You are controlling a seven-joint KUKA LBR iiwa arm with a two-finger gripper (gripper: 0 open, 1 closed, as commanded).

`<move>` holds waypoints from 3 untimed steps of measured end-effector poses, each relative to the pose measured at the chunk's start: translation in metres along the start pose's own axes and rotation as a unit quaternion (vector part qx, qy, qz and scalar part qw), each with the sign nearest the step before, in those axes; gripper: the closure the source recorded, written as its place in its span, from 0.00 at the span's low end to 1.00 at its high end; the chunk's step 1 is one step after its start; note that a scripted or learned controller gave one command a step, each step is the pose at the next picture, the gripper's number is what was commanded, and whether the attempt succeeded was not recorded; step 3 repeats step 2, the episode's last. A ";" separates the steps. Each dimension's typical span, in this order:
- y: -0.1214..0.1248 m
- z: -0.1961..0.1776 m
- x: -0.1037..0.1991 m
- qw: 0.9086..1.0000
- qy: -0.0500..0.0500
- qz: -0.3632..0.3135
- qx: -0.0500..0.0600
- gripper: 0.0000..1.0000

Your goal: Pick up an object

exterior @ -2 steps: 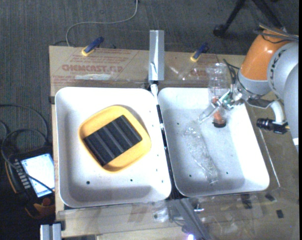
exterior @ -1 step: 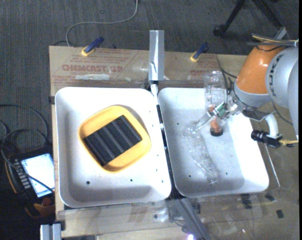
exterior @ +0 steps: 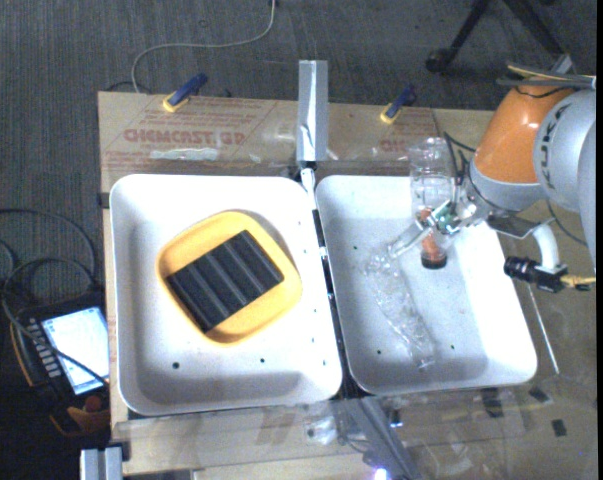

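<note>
Pincer (exterior: 433,230) hovers low over right bin (exterior: 501,353).

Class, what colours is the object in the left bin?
Yellow object with a black ribbed centre, seen in the camera view.

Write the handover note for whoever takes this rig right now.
Gripper: low over the right bin, near its back edge; jaws hard to make out, so grasp unconfirmed.
Things: yellow tray with black ribbed insert lies in the left bin. Clear, crinkled plastic item lies in the right bin, just in front of the gripper.
Done: nothing visibly lifted.
Left: pick up an object and confirm it.
</note>
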State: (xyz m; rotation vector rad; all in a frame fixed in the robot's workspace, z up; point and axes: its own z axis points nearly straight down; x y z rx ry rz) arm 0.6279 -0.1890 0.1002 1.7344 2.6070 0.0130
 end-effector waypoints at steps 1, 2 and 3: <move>0.040 -0.061 0.042 0.998 0.002 0.059 0.007 1.00; 0.067 -0.083 0.066 1.000 0.001 0.030 0.007 1.00; 0.067 -0.083 0.066 1.000 0.001 0.030 0.007 1.00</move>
